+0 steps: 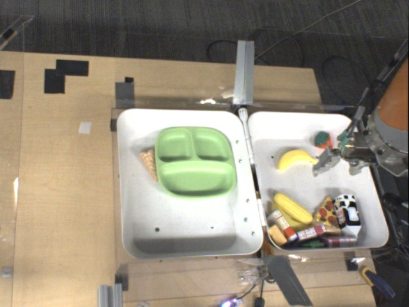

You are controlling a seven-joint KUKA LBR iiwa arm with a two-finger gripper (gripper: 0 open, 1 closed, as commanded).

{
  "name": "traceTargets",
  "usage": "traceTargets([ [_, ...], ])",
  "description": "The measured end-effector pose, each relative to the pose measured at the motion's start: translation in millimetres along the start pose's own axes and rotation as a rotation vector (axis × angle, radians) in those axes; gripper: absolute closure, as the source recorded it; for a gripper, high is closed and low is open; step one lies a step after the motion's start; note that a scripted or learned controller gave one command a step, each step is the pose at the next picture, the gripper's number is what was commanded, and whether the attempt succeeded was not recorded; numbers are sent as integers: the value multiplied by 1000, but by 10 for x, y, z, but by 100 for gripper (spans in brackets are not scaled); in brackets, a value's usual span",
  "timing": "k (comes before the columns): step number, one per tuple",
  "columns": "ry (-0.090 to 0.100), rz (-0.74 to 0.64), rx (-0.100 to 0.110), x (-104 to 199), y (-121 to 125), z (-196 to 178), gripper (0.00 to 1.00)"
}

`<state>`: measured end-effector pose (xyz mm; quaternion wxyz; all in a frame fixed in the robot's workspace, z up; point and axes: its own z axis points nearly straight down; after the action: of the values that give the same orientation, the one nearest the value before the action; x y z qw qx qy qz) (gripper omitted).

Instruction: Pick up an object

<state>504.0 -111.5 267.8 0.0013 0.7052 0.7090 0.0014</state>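
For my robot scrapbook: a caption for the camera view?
Gripper hovers by banana in right bin; green tray fills left.

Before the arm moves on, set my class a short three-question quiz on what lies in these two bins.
1. True or false: the green tray lies in the same bin as the banana.
2. Which lies nearest the gripper? A) the corn B) the banana C) the green tray
3. Fill in: the corn lies in the ____ bin of the view.

Key
1. False: the tray is in the left bin, the banana in the right one.
2. B: the banana lies just left of the gripper, which is beside it.
3. Right.
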Motion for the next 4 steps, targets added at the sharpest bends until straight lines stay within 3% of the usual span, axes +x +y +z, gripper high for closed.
traceTargets([
  [1, 0, -70, 1, -444, -171, 1298, 0],
  [2, -22, -407, -38, 145, 53, 1623, 0],
  [3, -11, -434, -17, 144, 634, 1750, 0],
  [4, -5, -419, -13, 127, 1251, 1775, 0],
])
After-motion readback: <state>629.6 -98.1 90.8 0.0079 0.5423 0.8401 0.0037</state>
